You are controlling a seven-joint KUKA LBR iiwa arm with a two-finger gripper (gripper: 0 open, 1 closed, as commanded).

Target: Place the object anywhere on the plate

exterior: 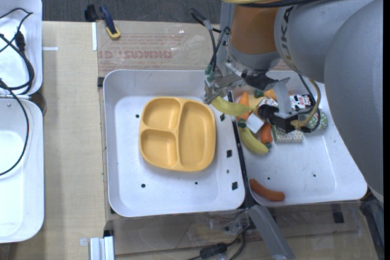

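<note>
the gripper (214,96) hung over the divide between the bins, pinching a yellow banana (230,108) just right of the yellow plate (178,133). a sausage (267,190) lay in the right bin (317,173).

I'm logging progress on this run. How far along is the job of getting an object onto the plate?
Nothing looks delivered: the yellow plate in the left bin carries no object. In hand: the pincer is low over the divider between the bins, beside a yellow banana-like piece at the edge of the toy pile; whether it grips that piece is unclear. Left: secure an object, carry it over the plate and set it down.
</note>
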